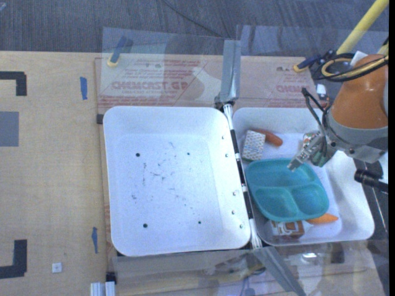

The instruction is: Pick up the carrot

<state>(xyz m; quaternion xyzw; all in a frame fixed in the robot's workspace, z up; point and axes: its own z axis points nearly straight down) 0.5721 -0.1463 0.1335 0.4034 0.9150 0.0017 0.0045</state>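
Note:
The carrot (325, 218) is a thin, bright orange piece lying at the front right of the right bin (361, 224), partly tucked under the rim of a teal divided plate (287, 190). My gripper (305, 153) hangs over the plate's back edge, well behind the carrot and apart from it. The grey arm with its orange band (361, 100) reaches in from the right above the bin. Nothing shows in the gripper.
A reddish-orange sausage-shaped piece (269, 137) lies at the back of the right bin beside a grey checkered item (253, 145). A small printed box (287, 228) sits at the front, under the plate's edge. The left bin (117, 128) stands alongside.

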